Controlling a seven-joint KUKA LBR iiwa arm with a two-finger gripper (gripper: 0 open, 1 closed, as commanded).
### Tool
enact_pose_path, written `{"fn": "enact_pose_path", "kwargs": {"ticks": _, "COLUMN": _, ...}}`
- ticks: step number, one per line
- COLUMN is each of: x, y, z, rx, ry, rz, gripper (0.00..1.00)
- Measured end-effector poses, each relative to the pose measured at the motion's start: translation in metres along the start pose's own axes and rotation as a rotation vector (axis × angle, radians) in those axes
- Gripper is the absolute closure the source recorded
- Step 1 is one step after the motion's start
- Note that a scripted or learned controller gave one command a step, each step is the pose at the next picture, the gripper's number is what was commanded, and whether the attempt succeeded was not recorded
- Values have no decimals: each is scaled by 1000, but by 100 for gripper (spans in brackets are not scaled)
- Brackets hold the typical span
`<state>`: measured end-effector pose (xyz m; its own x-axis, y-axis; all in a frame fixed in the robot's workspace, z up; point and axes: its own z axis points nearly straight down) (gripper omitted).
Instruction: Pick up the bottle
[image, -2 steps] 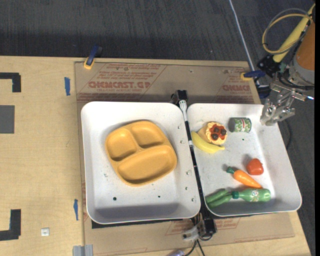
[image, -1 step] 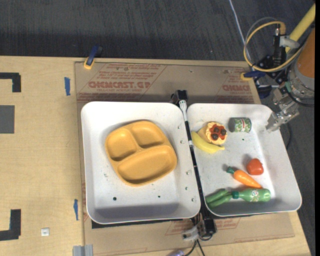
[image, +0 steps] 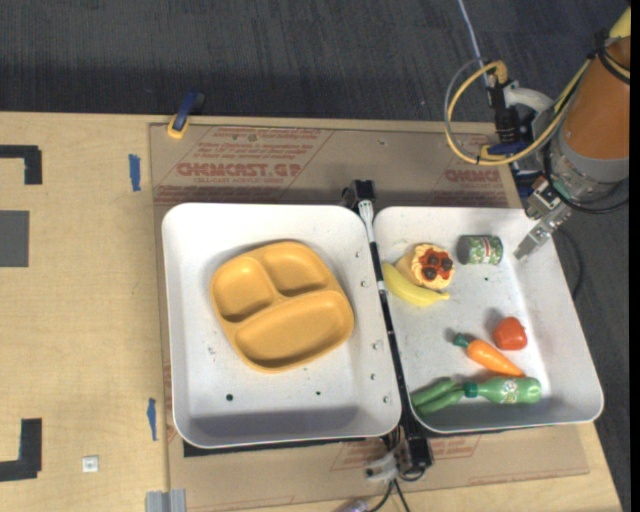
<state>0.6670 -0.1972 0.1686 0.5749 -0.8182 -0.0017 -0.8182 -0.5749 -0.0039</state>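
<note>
Locate the green bottle (image: 490, 391) lying on its side near the lower edge of the right bin (image: 560, 300), in the lower right of the frame, its dark green cap end pointing left. Just above it you see a carrot (image: 487, 355), and a red tomato-like piece (image: 510, 333) just above and right of that. Further up the bin, note a banana (image: 412, 287) touching a small pastry topped with dark fruit (image: 432, 264), with a green can (image: 480, 250) on its side beside them. The gripper (image: 535, 238) sits over the bin's upper right corner, well apart from the bottle; whether it is apart or together cannot be told. The left bin (image: 190, 330) holds a yellow divided tray (image: 282, 302).
</note>
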Motion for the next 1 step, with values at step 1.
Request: {"fn": "enact_pose_path", "kwargs": {"ticks": 1, "x": 0, "y": -1, "z": -11, "rx": 5, "ry": -1, "rz": 5, "gripper": 100}}
